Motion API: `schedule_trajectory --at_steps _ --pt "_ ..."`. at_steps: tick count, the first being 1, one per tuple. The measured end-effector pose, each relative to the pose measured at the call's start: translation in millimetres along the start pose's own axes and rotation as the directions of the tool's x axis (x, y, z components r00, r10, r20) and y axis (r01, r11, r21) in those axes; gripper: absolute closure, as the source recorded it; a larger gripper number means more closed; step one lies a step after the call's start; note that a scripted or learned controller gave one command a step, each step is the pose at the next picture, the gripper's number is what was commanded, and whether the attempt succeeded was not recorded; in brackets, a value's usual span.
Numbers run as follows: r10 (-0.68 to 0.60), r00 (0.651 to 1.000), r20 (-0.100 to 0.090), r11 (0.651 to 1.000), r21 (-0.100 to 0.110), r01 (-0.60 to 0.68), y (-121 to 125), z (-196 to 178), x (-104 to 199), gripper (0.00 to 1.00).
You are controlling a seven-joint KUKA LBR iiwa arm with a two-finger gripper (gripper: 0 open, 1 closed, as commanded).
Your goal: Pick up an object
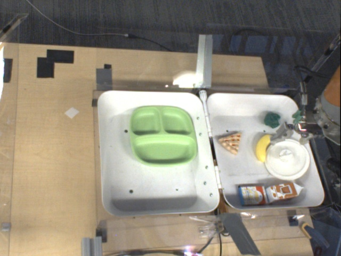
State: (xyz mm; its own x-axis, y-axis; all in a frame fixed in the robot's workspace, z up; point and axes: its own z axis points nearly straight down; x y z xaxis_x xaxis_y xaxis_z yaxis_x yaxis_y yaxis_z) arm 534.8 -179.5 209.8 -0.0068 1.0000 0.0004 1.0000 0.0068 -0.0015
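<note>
- Left bin [114,159]: smooth white plastic with rounded corners; in it lies a glossy green tray [162,134] with three compartments.
- Right bin [234,193] holds a waffle-patterned pizza slice [230,142], a yellow banana [261,148], a dark green lump [272,119], a round white bowl [287,159] and a carton [266,194] lying flat, its print too small to read.
- Gripper [292,129] sits above the bowl's far rim, beside the banana; its spread cannot be told.

Tray [162,134] in L bin [114,159]; banana [261,148] R
</note>
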Motion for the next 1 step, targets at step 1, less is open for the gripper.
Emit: schedule_trajectory --at_steps 1 --pt "0.128 0.992 -0.001 0.992 0.001 -0.128 35.0 77.8 22.0 0.0"
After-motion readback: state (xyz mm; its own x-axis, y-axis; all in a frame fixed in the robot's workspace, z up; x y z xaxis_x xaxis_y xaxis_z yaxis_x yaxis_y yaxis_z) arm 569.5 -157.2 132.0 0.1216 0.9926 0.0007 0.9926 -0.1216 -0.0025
